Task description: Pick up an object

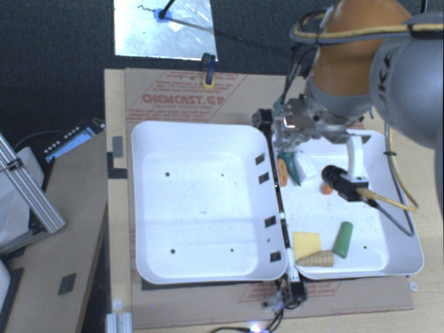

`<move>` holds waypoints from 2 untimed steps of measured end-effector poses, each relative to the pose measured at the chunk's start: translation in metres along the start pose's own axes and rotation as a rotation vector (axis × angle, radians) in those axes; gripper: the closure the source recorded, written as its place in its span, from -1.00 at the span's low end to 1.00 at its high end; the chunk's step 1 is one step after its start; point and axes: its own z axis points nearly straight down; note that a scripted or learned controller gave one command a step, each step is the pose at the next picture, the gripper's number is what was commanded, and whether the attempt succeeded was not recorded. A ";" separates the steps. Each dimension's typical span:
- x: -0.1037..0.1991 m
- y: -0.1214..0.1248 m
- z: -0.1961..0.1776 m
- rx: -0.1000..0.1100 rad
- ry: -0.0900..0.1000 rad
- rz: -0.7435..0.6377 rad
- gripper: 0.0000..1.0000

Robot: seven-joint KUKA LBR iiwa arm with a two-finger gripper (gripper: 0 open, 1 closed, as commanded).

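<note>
Reach step: gripper (286, 150) just above orange piece (282, 173), grip state can't be told; next, descend and close.

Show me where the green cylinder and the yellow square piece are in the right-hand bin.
green cylinder (343, 239): camera view, middle of its side.
yellow square piece (306, 241): camera view, centre of its top face.

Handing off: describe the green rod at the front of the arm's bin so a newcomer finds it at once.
Take the bin on the view's right, where the arm reaches in, and go to its near edge. Three pieces lie there: a yellow block, a tan ridged wedge and, farthest right, the green cylinder. It alone is dark green and rod-shaped.
</note>
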 end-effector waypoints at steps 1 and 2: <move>0.078 -0.034 -0.083 0.003 0.002 -0.002 1.00; -0.027 -0.048 -0.052 0.010 -0.003 0.017 1.00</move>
